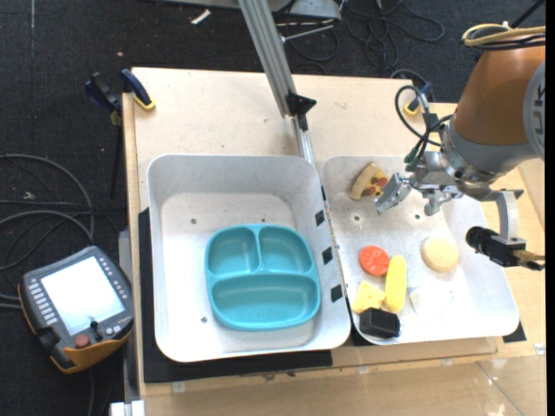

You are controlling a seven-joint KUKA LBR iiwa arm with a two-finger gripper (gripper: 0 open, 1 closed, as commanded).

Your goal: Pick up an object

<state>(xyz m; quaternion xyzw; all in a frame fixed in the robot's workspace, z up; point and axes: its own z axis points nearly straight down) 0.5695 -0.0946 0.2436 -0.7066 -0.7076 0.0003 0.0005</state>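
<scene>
Camera view: arm reaching in from the right, orange band above the wrist, wrist angling down over the right bin. Gripper hanging above the bin's upper part, fingers spreading apart, pinching nothing. Pizza slice lying just left of the near fingertip, apart from it. Pale round object sitting below the gripper; red tomato slice, yellow corn cob, yellow wedge and black block clustering near the bin's lower left. Teal divided tray resting in the left bin.
</scene>
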